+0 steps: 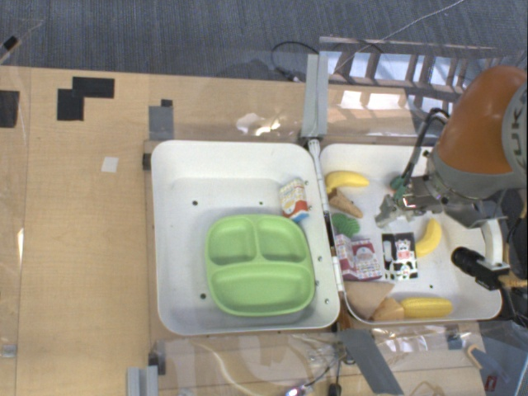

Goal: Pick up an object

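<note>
My gripper (391,211) hangs over the middle of the right bin (487,308), with the orange-banded arm (483,122) reaching in from the right. Just below it lies a black-and-white carton (402,256), and a small banana (429,238) sits to its right. To the left are a brown wedge (345,205) and a green item (341,224). Another banana (346,180) lies at the bin's back left. I see nothing held in the gripper.
A pink packet (358,256), a brown cone (381,305) and a yellow piece (426,307) lie at the right bin's front. The left bin (177,221) holds a green divided plate (260,264) and a small printed packet (293,198). A divider wall (323,213) separates the bins.
</note>
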You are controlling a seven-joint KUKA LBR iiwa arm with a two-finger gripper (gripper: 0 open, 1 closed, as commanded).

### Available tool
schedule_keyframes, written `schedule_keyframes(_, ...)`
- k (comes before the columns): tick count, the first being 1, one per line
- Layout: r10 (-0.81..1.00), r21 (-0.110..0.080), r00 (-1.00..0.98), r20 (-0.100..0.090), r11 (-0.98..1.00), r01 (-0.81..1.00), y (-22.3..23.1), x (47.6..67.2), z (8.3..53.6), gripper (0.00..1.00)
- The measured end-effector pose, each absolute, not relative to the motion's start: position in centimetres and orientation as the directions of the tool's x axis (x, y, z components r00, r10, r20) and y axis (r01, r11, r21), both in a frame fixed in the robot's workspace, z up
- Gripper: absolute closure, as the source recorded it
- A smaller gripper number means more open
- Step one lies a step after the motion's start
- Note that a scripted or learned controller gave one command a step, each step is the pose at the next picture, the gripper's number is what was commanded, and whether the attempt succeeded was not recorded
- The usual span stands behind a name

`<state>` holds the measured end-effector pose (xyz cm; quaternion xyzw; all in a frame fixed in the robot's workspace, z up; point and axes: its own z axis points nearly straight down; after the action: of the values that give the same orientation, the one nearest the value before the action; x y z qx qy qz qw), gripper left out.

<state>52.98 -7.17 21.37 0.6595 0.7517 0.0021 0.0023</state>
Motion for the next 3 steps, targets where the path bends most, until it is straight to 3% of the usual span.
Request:
schedule_keyframes(1, 0.994, 0.003, -0.114, 0.0, 0.114, 0.994, -4.7, 51.5, 18.4, 1.0)
schedule_keyframes(2, 0.955, 0.03, -0.298, -0.013, 0.298, 0.954, -10.1, 49.7, 12.2, 1.0)
schedule_keyframes(3, 1.0, 0.005, 0.003, 0.0, -0.003, 1.0, -6.9, 49.2, 18.5, 1.0)
